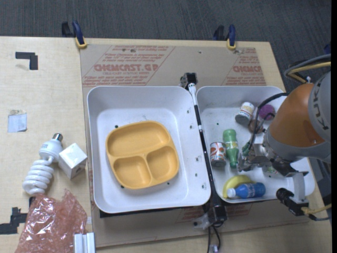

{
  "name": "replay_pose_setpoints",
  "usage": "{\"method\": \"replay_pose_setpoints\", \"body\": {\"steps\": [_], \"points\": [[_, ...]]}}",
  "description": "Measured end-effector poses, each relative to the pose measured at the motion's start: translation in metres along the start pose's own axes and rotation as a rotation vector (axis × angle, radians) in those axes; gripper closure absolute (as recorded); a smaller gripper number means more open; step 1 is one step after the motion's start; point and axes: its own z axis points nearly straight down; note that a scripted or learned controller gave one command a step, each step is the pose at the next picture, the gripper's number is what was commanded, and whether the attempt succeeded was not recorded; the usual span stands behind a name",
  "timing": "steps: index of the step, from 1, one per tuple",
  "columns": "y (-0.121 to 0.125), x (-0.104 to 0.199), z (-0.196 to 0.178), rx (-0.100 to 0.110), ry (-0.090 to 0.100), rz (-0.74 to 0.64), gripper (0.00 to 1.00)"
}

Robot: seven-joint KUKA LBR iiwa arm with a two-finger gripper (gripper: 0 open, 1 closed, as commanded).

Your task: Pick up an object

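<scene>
Arm (297,123) lowered over right bin (210,101), gripper (246,159) at 3 o'clock of green bottle (230,146), finger spread not discernible; can (217,153), banana (235,183) and blue bottle (248,190) clustered at 6 o'clock as graspable options; yellow tray (142,154) alone in left bin (97,104).

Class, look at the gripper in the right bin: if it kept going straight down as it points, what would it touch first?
Probably the green bottle beside the gripper, or the bin floor; depth is unclear.

The claw (246,162) hung low in the right bin (210,101), just beside a green bottle (230,147) and a small can (217,154); a yellow divided plate (142,154) lay in the left bin (137,96).
</scene>
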Motion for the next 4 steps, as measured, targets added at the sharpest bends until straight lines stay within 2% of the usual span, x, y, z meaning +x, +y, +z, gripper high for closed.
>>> {"method": "replay_pose_setpoints", "body": {"steps": [1, 2, 3, 4], "points": [[0.000, 0.000, 0.000, 0.000, 0.000, 0.000, 0.00], [-0.003, 0.008, 0.022, 0.005, 0.001, -0.003, 0.00], [-0.002, 0.008, 0.012, 0.003, 0.001, -0.002, 1.00], [-0.002, 0.008, 0.012, 0.003, 0.001, -0.002, 0.00]]}}
